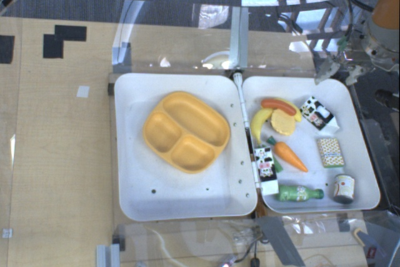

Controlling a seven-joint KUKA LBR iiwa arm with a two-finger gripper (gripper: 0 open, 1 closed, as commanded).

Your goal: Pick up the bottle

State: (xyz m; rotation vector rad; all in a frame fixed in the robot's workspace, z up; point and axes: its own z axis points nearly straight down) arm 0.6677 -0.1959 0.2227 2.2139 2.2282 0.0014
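Two shallow white bins sit side by side on a tan bench, seen from above at a slant. The left bin (131, 197) carries a yellow divided plate (185, 131) with three compartments, lying near its middle.

The right bin (369, 187) is crowded. At its left wall, around nine o'clock, a small black-and-white carton (266, 167) lies just beside the wall. Above it, toward eleven o'clock, a banana (259, 124) curves beside a round yellow slice (282, 124), with a red sausage (279, 106) just above them. A carrot (290, 156) lies near the bin's centre, pointing toward four o'clock. The green bottle (299, 193) lies on its side at six o'clock, close to the front wall, cap pointing right. A second black-and-white carton (317, 114) sits at one o'clock, a tan cracker box (329, 152) at three o'clock, and a small can (343, 187) at five o'clock, near the bottle's cap.

The gripper (334, 69) hangs over the bin's back rim at one o'clock, well apart from the bottle; whether it is released or clenched cannot be told.
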